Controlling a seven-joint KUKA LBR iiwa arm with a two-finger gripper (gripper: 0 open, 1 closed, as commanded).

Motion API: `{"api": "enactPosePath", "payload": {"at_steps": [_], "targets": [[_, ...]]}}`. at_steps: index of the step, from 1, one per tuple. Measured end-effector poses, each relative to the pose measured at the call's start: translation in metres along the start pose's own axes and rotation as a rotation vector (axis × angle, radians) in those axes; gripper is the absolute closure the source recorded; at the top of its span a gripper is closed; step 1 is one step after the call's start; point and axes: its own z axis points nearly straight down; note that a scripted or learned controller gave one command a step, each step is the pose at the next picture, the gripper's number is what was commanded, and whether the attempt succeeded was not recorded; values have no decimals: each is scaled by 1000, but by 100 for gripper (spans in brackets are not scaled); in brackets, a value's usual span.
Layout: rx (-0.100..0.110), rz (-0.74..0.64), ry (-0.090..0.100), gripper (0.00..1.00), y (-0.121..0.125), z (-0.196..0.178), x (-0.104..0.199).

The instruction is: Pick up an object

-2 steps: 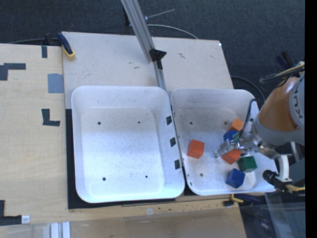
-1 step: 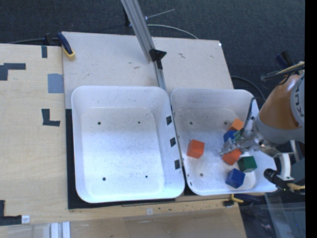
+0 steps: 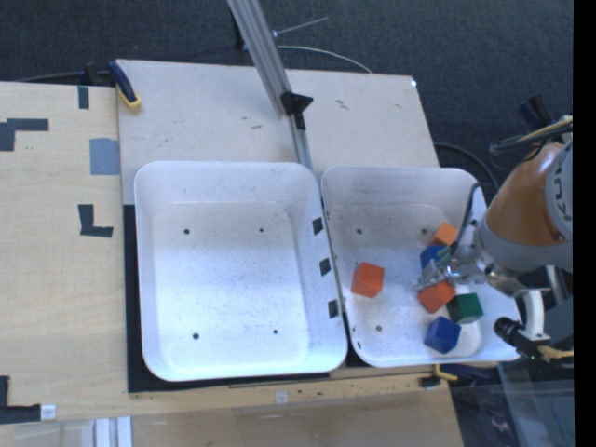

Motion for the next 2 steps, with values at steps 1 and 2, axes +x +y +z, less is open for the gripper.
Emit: {"api": "enactPosePath", "payload": {"at_steps": [1,2], "targets": [[9,-9,5,100,45,-15,79],[5,-9,5,100,94,-96,172]]}}
